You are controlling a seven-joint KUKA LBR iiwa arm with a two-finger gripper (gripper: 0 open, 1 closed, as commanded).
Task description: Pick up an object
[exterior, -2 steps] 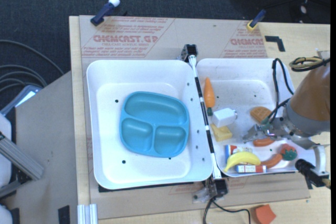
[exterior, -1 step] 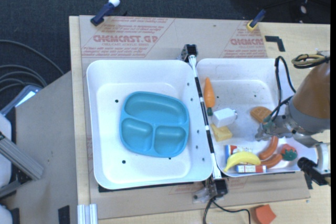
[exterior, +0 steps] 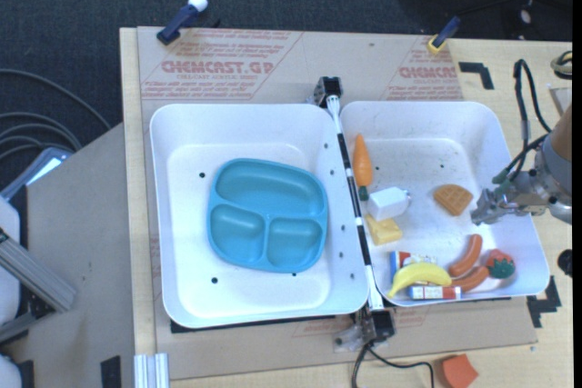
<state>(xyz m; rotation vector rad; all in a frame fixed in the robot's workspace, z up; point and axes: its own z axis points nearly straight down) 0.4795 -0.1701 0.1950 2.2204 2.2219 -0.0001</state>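
While the plate [exterior: 267, 215] is sitting in the left bin [exterior: 173, 195] and the toast [exterior: 452, 198] is lying untouched in the right one, the gripper [exterior: 491, 206] is hovering beside it, nothing picked yet.

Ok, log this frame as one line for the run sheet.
stage: approach | gripper: over right bin, beside waffle | held: nothing seen | left bin: blue plate
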